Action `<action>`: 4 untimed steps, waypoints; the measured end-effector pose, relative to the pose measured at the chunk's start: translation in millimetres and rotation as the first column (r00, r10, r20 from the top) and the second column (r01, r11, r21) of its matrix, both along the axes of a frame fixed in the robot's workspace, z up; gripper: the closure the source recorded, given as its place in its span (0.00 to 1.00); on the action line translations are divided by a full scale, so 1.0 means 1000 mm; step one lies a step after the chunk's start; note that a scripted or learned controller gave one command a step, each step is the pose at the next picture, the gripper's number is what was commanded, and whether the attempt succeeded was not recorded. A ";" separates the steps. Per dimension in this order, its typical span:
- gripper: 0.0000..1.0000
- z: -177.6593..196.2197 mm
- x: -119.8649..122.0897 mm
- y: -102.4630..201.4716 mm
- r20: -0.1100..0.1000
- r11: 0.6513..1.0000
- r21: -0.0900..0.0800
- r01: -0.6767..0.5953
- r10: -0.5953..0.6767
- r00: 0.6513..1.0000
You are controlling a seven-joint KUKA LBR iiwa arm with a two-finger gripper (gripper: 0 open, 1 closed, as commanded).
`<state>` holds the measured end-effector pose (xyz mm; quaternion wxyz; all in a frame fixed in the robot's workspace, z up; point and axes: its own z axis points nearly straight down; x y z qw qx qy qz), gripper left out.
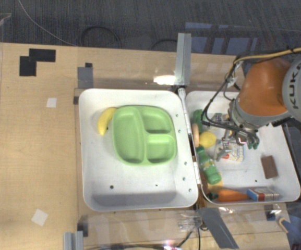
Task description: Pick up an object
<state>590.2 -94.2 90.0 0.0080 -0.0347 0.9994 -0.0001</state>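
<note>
My gripper [229, 145] hangs over the middle of the right bin [286, 155], below the orange wrist band. Right under it lies a small white packet with red print [235, 153]. A yellow lemon-like fruit [207, 139] sits just left of the gripper, apart from it. Along the bin's left wall are a green item [196, 116] and a green bottle [211, 172]. An orange carrot [231, 195] and a small blue and red box [262, 194] lie at the front. A brown block [268, 166] rests to the right.
The left bin [95, 181] holds a green divided tray [142, 134] with a yellow banana [105, 120] beside it on the left. A metal post [182, 61] stands behind the bins. Black cables loop off the wrist at the right bin's back.
</note>
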 end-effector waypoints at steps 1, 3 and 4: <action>1.00 0.016 0.005 0.000 0.018 1.000 -0.001 -0.001 0.001 1.000; 0.00 0.113 0.060 -0.092 -0.003 0.999 -0.003 -0.054 0.054 0.999; 0.00 0.000 0.078 -0.048 -0.002 0.997 -0.002 -0.081 0.081 0.997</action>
